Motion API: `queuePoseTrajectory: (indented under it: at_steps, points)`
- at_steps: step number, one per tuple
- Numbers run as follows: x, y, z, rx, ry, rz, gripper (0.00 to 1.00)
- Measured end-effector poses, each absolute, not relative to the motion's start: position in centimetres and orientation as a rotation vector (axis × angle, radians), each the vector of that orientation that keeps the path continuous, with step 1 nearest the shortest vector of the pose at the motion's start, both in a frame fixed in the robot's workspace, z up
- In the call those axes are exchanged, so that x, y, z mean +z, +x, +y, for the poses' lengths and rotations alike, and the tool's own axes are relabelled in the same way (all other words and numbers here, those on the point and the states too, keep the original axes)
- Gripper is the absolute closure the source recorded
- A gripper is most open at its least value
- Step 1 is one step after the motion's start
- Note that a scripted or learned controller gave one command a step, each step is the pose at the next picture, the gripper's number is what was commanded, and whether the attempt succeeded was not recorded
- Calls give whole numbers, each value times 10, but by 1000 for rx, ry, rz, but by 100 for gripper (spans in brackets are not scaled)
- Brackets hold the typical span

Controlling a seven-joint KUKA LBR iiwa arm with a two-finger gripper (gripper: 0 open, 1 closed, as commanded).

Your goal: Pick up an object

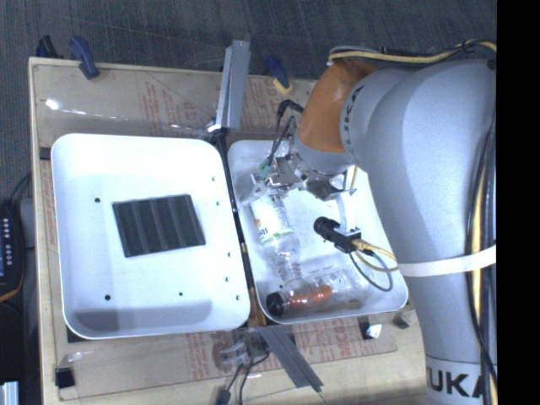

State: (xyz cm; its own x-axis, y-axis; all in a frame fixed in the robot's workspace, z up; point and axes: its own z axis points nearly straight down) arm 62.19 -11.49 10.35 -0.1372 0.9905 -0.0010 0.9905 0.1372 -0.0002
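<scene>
Claw [274, 178] low in right bin [384, 289], upper centre of frame.
I cannot tell its state; clear bottle [277, 230] lies just below it, amber bottle [308, 297] lower down.

Glossy white plastic bins [76, 226], clear plastic bottle [274, 226]

Readable text: one brand mark on the arm

White letters "UKA", the visible end of the KUKA name, stand on the grey arm [439, 226] base at the lower right, cut by the frame edge. Faint red print runs across the tabletop [126, 99] sheet around the bins, too blurred to read. A clear bottle [274, 226] in the right bin [245, 154] carries a pale label with small marks that cannot be made out.
</scene>
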Motion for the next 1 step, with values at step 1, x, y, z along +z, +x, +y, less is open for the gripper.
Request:
queuePoseTrajectory:
  at_steps: [1]
  points:
    - [192, 633, -57, -2, 1999, 2425, 100]
